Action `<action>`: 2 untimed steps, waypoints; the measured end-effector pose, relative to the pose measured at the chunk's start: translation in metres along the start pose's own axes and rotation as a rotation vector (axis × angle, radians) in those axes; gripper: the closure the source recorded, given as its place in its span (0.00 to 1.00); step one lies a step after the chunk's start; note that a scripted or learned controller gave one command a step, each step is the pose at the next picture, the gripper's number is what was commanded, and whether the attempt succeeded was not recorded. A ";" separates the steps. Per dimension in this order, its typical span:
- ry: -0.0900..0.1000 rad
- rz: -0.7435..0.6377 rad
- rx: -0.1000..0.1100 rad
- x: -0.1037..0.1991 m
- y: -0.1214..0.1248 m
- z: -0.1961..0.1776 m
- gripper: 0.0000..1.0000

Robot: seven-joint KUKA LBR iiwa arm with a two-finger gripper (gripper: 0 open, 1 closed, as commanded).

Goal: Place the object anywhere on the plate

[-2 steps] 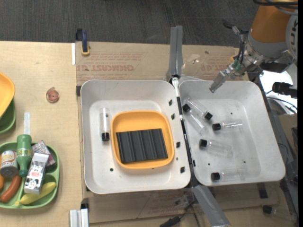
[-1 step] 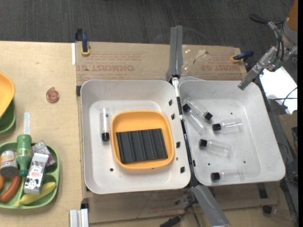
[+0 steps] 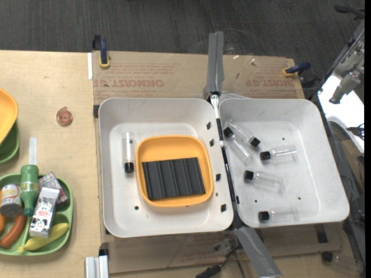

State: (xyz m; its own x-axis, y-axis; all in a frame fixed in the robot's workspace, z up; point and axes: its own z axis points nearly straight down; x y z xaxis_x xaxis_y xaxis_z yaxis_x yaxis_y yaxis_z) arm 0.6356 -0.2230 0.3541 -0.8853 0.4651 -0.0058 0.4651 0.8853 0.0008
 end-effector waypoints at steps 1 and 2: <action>0.003 -0.181 0.000 0.045 -0.023 -0.043 0.00; 0.003 -0.437 -0.001 0.098 -0.051 -0.059 0.00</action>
State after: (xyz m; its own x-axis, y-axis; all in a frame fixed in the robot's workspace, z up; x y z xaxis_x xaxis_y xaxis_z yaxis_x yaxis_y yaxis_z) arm 0.5251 -0.2223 0.4120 -0.9989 0.0470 -0.0032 0.0470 0.9989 0.0001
